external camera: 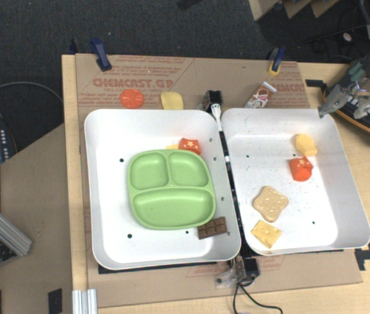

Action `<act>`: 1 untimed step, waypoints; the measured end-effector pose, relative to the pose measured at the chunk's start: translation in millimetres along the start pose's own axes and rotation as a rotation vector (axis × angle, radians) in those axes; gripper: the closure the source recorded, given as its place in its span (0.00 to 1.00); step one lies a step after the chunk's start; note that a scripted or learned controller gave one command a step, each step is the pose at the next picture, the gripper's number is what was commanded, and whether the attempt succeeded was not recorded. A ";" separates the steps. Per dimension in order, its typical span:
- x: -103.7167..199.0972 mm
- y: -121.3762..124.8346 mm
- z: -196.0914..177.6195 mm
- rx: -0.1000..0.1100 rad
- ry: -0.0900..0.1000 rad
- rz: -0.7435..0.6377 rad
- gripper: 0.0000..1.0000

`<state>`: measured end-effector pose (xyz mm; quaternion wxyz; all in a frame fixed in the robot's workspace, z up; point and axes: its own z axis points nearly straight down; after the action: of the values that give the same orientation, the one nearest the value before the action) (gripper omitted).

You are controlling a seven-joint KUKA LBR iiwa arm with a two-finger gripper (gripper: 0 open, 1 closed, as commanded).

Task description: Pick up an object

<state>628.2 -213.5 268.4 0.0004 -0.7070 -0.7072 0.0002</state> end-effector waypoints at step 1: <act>0.7 22.6 108.3 0.008 0.003 -0.002 0.00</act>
<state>650.7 -212.8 160.1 0.0045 -0.7063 -0.7079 0.0022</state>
